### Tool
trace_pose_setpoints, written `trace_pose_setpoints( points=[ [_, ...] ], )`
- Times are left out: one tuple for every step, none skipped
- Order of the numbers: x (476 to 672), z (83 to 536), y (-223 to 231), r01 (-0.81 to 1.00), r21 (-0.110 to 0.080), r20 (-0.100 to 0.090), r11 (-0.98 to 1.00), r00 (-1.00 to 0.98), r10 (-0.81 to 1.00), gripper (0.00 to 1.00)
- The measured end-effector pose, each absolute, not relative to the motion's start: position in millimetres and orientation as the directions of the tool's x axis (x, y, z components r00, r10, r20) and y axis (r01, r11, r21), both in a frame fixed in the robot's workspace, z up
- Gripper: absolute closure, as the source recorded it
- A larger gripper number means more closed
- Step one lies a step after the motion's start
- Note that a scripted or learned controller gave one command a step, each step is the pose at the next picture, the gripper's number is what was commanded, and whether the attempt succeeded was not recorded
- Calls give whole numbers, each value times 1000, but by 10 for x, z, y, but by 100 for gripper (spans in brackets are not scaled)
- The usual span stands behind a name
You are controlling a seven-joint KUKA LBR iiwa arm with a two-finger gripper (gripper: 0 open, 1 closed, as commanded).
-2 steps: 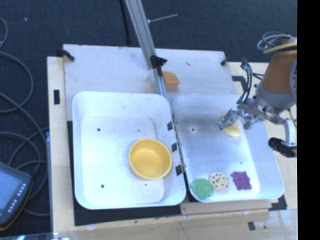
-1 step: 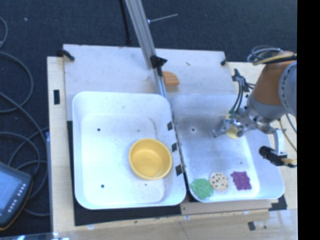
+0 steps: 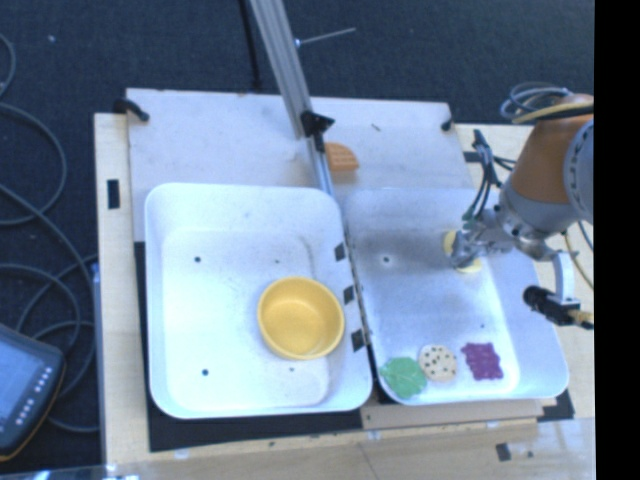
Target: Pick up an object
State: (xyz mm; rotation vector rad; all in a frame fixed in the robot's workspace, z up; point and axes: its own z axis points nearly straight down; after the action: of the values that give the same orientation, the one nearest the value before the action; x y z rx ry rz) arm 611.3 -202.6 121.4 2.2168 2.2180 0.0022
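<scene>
My gripper (image 3: 466,255) reaches down into the right bin (image 3: 410,278), near its right wall at mid depth. A small pale yellow object (image 3: 458,241) shows right at the gripper's tip, partly hidden by it. Whether it is held cannot be told from this view. Along the right bin's front edge lie a green flat piece (image 3: 403,376), a round spotted cookie (image 3: 437,362) and a purple piece (image 3: 483,360). A yellow bowl (image 3: 300,316) sits upright in the left bin (image 3: 200,268), toward its right side.
A slanted metal pole (image 3: 290,78) rises from between the bins at the back. An orange object (image 3: 341,158) lies on the bench behind the bins. The arm's orange band (image 3: 548,163) and cables hang over the right bin's right edge.
</scene>
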Motion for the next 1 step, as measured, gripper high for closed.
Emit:
trace_pose_setpoints(
  points=[
    [6139,1656,-2011,1000,6,-2,4,-4,1000,100]
  ],
)
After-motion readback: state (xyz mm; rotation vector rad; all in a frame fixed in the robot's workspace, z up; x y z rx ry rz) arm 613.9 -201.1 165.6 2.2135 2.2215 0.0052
